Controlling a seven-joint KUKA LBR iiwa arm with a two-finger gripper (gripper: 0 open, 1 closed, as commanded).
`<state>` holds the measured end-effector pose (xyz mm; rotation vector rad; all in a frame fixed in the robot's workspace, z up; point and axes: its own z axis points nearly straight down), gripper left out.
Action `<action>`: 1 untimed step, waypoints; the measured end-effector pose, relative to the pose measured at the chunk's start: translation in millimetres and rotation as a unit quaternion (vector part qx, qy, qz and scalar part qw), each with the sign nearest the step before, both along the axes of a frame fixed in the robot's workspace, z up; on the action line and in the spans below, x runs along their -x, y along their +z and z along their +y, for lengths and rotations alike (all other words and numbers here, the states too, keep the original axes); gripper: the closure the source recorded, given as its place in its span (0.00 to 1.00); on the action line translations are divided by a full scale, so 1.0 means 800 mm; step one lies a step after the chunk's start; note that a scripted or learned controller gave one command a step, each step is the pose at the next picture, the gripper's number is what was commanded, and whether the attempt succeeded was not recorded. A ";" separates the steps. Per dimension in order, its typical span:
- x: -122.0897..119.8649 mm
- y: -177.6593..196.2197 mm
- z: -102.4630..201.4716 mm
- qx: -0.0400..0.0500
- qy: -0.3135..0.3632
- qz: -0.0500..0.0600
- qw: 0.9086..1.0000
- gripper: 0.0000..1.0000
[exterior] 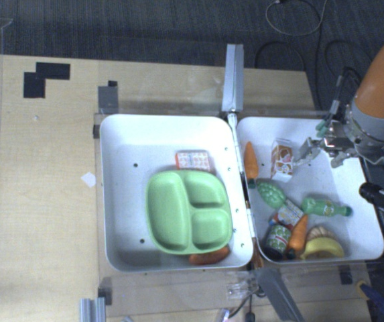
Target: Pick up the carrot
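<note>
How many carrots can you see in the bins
2. One carrot lies against the right bin's left wall near the top. A second carrot sits tilted in the pile near the banana. The pile may hide more.

- Your two bins (121,180) are plain white.
- The divided plate (188,212) is pale green.
- The carrot (250,162) is orange; another orange carrot (298,232) lies lower.
- The bottle (326,208) is green, the banana (322,247) yellow.
- The small packet (193,159) shows a red-and-white pattern.
- The arm's band (382,79) is orange.
</note>
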<state>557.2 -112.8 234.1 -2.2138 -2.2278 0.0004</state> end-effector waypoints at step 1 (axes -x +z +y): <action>0.038 -0.175 0.038 0.000 0.153 0.000 0.988 0.00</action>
